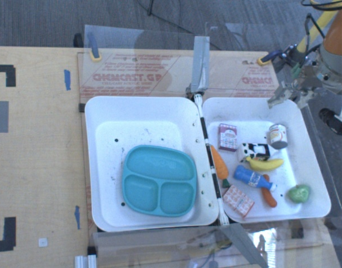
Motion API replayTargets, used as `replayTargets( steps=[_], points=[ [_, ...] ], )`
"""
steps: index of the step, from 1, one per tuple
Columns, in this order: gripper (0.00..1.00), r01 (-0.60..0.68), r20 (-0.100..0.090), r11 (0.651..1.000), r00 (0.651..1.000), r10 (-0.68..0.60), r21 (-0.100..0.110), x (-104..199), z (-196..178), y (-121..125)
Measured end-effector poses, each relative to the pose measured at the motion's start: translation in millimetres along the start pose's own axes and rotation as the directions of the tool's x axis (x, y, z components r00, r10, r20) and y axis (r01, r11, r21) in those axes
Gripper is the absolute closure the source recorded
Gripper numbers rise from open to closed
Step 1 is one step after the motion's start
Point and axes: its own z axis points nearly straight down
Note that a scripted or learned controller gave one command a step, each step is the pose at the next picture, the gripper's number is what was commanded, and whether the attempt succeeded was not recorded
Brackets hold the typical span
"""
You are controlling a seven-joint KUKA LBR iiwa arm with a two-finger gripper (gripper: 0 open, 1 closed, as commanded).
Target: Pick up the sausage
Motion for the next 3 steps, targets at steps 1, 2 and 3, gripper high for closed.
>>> replayTargets(
  steps=[1, 2, 3],
  points=[
    [0.0, -0.044, 0.0, 0.999, 0.999, 0.044, 0.001, 7.9, 75.6, -63.3],
    [0.0, -0.155, -0.001, 0.988, 0.988, 0.155, 0.002, 15.0, 112.1, -146.4],
    [0.0, 0.129, 0.001, 0.992, 0.992, -0.129, -0.006, 12.9, 148.3, -161.8]
  ],
)
